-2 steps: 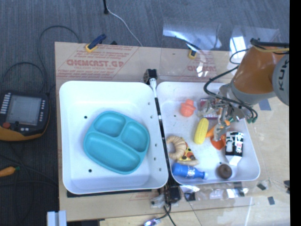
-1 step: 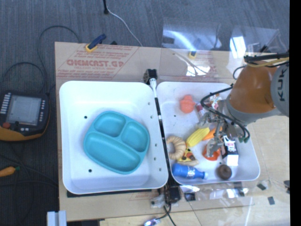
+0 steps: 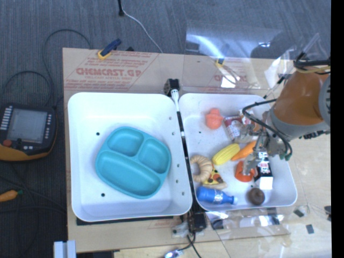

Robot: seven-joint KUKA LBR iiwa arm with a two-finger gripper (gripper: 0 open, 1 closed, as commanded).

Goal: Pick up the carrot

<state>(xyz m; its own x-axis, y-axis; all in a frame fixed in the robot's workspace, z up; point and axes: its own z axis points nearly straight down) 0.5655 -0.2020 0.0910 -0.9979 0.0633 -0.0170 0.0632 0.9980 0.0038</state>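
Note:
The carrot (image 3: 246,150) is a small orange piece lying in the right bin (image 3: 279,195), just right of a yellow corn cob (image 3: 226,153). My gripper (image 3: 256,163) hangs low over the bin's right half, right beside and partly over the carrot's right end. The grey arm with its orange band (image 3: 298,98) reaches in from the right and hides what lies under it. Whether the carrot sits between the gripper's tips is unclear.
Crowding the right bin are an orange ball (image 3: 214,119), a red-white packet (image 3: 235,125), a tan pretzel (image 3: 203,165), a blue bottle (image 3: 215,196), a red piece (image 3: 243,174), a white block (image 3: 264,183) and a brown round (image 3: 257,196). The left bin (image 3: 86,112) holds a blue divided plate (image 3: 134,161).

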